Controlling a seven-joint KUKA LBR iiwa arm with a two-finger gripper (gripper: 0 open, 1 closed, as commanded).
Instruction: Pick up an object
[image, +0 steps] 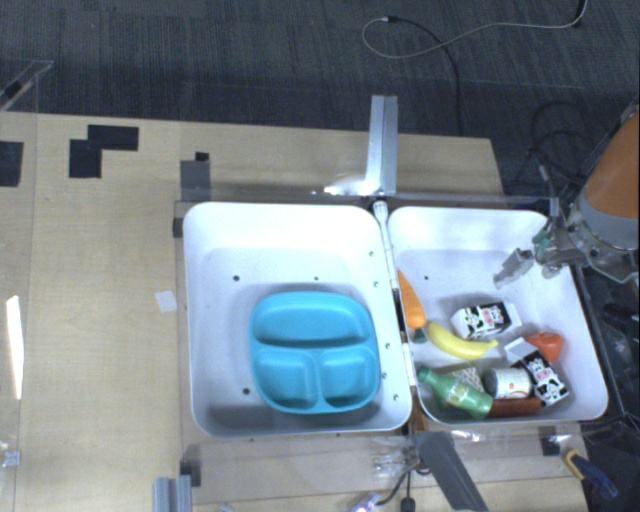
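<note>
The right bin (450, 240) holds a heap of small objects along its front half. An orange carrot (408, 300) lies against the left wall, and a yellow banana (460, 343) lies beside a black-and-white carton (482, 319). Nearer the front are a green bottle (455, 391), a white cup with a brown band (508, 382), a second cow-print carton (545, 378) and an orange-red piece (547, 345). My gripper (518, 265) hangs over the bin's back right part, above and to the right of the first carton, with nothing seen in it.
The left bin (230, 240) carries a blue divided tray (313, 350) toward its front. A metal post (383, 140) stands behind the wall between the two bins. The arm (612, 190) comes in over the right bin's far right corner. Cables lie on the dark floor behind.
</note>
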